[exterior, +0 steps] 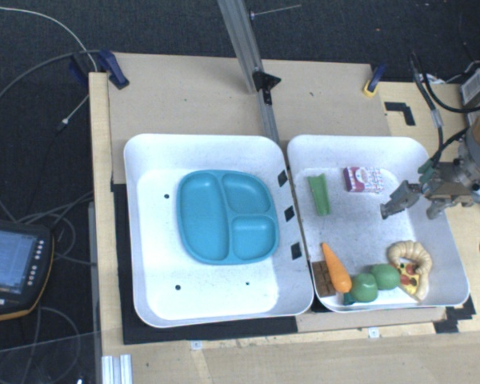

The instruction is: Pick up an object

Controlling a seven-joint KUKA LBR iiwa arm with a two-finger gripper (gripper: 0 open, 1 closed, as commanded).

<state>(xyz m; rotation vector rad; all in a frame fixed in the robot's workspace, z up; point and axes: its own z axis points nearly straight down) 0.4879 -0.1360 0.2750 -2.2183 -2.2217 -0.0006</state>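
Observation:
The right bin (360, 144) holds several toys. A green block (318, 194) lies at its left side and a pink and white carton (362, 179) sits near the back. Along the front lie an orange carrot (336, 267), a brown piece (322, 277), two green round toys (374, 283) and a tan ring-shaped toy (408, 264). My gripper (418, 204) hangs over the bin's right part, above the ring-shaped toy and to the right of the carton. It is open, with nothing between its two dark fingers (398, 201).
The left bin (144, 238) bears a blue divided plate (226, 216). A metal pole (242, 30) slants down to the gap between the bins. Black clips (288, 213) line the shared wall. A handheld pendant (12, 266) lies off the bench at the left.

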